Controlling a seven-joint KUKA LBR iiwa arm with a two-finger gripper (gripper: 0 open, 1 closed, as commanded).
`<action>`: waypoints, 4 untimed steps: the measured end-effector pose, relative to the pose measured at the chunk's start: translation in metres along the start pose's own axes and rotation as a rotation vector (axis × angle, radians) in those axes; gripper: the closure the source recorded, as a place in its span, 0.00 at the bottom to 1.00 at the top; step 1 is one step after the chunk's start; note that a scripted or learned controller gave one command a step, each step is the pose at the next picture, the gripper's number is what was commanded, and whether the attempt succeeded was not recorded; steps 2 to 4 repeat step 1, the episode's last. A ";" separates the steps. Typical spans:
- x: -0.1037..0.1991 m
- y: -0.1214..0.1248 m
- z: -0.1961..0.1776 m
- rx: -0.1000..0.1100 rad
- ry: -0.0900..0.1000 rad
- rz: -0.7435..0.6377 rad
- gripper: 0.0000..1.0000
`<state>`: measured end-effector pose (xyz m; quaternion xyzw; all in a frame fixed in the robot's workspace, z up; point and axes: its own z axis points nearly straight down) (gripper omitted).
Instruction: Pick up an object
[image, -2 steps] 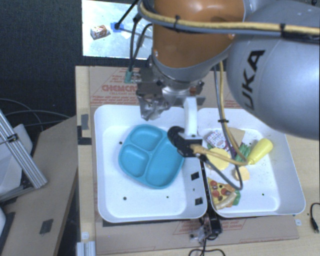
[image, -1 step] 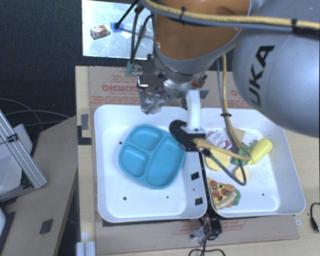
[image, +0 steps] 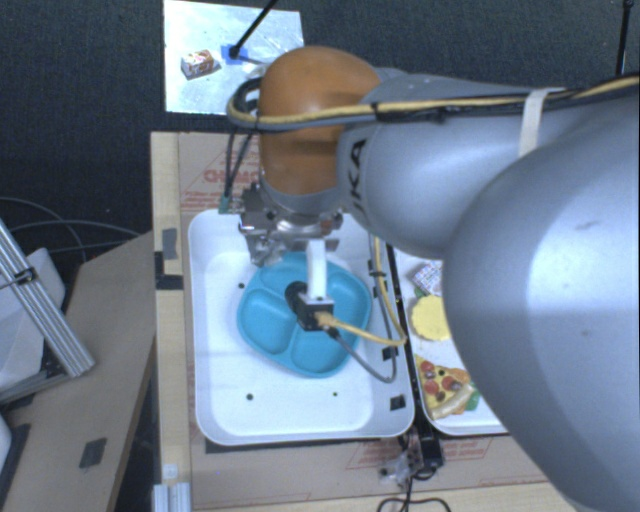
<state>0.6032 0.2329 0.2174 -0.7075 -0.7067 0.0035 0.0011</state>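
The blue dish (image: 268, 322), the one thing lying in the left bin (image: 280, 412) and your likeliest pick, sits about mid-bin, a touch toward the far side, with bare white floor between it and the near rim. Starting from the near end, you see the tabletop (image: 175, 330) carrying both bins side by side. Nearest in the right bin (image: 470, 426) a toy pizza slice (image: 447, 388) lies flat, and just beyond it lies a yellow disc (image: 431, 318). Farther on, a pale patterned item (image: 426, 274) is mostly hidden by the arm, so you cannot name it. Those three lie loose and apart, which I judge to be simply how they were scattered for picking. The dish is shallow and divided into sections, open side up. Its raised rim and inner ridges are probably what a grasp could bite on, while the flat floor offers nothing. That would explain why the pincer (image: 287, 250) hangs over the dish's far part, pointing straight down, with the orange band (image: 305, 110) above it. Its tip looks to be at or just above the dish's far rim, but the wrist body covers it, so you cannot tell how wide it stands or whether it touches or holds anything. Treat the dish as not yet picked up. Farthest off, beyond the bins, a pale sheet (image: 250, 75) bears a small packet (image: 200, 65).
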 end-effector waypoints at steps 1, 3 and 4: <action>0.001 0.027 -0.143 -0.022 0.009 -0.005 1.00; 0.001 0.027 -0.143 -0.022 0.009 -0.005 1.00; 0.001 0.027 -0.143 -0.022 0.009 -0.005 1.00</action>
